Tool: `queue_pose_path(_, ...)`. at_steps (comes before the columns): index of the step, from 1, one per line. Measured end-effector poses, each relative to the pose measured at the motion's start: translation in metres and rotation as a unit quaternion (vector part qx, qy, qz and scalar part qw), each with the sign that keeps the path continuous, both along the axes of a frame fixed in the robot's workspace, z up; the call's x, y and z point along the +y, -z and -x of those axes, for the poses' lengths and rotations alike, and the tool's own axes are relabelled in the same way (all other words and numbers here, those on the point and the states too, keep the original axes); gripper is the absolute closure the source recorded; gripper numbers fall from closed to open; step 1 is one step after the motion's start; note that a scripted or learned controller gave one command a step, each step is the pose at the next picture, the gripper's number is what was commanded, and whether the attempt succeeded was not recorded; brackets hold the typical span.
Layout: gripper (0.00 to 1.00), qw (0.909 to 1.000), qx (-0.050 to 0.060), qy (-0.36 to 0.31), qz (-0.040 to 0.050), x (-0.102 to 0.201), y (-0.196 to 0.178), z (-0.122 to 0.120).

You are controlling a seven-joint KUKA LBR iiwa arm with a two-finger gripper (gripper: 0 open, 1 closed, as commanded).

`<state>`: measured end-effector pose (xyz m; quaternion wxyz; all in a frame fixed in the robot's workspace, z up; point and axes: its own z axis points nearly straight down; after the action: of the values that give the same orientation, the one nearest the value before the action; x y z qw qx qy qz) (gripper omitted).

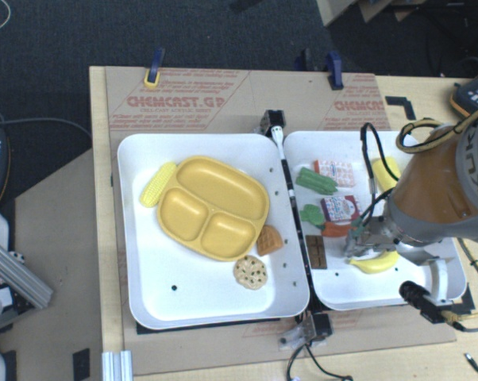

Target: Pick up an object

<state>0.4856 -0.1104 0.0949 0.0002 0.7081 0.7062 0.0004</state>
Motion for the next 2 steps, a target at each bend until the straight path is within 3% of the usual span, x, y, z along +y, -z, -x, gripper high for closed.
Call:
queue_pose_path(1, 1.00, 1.0000, -0.002, -0.001, 0.0010, -0.005, -0.058, 0.007)
queue_pose_path(2, 1.00, 1.0000, -0.002, -0.002, 0.0011, -0.010, -0.109, -0.003)
